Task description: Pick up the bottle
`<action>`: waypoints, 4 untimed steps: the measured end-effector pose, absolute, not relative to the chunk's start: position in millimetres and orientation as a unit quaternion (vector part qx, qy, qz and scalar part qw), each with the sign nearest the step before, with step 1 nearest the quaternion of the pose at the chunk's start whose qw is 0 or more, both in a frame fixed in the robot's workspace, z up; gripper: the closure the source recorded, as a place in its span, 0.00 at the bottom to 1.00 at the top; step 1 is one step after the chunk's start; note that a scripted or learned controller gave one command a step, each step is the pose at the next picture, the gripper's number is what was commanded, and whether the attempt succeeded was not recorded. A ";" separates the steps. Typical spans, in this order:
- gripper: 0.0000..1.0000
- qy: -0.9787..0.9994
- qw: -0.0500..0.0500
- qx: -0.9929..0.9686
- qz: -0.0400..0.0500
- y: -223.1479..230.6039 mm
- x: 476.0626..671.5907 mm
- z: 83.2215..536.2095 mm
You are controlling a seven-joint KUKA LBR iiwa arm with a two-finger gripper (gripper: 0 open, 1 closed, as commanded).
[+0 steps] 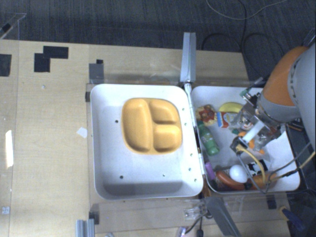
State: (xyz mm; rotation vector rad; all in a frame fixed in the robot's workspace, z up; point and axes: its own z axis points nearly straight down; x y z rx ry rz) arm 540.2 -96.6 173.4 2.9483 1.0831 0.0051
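Observation:
The bottle (209,140) is small and green and lies on its side near the left wall of the right bin (291,181). My gripper (241,131) hangs over the middle of that bin, to the right of the bottle and apart from it. An orange-red piece shows close beside the gripper tip, and I cannot make out whether it is held.
A yellow divided tray (150,125) sits in the left bin (113,177). The right bin also holds a red and yellow packet (208,114), a banana (229,106), a white ball (238,172), a reddish item (228,180) and a purple piece (210,171).

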 end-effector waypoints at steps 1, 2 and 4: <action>0.00 0.167 0.006 0.986 0.013 -87.6 494.6 116.3; 0.00 0.153 0.000 0.988 0.009 -97.1 493.1 118.5; 0.00 0.205 0.003 0.979 0.006 -137.8 558.7 92.3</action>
